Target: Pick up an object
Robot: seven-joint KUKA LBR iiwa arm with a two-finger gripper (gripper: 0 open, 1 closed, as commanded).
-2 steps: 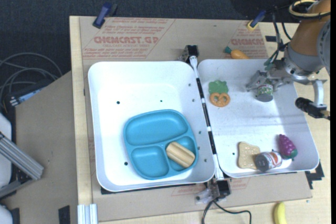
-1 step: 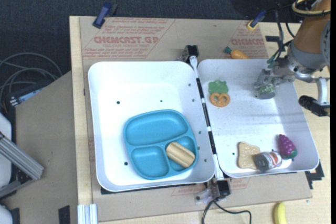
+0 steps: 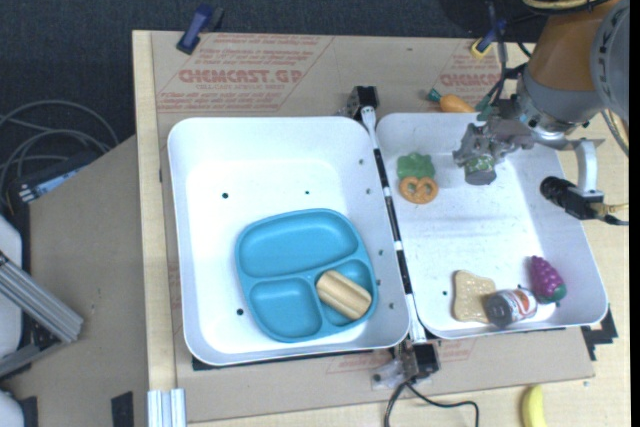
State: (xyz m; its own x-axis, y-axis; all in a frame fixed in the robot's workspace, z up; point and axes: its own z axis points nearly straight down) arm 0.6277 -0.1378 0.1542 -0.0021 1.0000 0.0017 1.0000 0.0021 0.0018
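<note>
My gripper [image 3: 480, 167] hangs low over the back of the right bin [image 3: 500, 225], a little right of a green leafy toy [image 3: 414, 164] and an orange pretzel [image 3: 418, 189]. Nothing shows between its fingers. Near the right bin's front lie a tan bread slice [image 3: 468, 293], a small can [image 3: 510, 306] and purple grapes [image 3: 546, 278]. In the left bin [image 3: 250, 165] a blue divided plate [image 3: 300, 271] holds a tan bread roll [image 3: 344, 294].
An orange carrot toy [image 3: 452, 102] lies on the bench behind the right bin. A yellow banana [image 3: 534, 405] lies at the bench's front right. A blue clamp [image 3: 198, 27] sits at the back left corner. A black fitting [image 3: 568, 197] juts from the arm.
</note>
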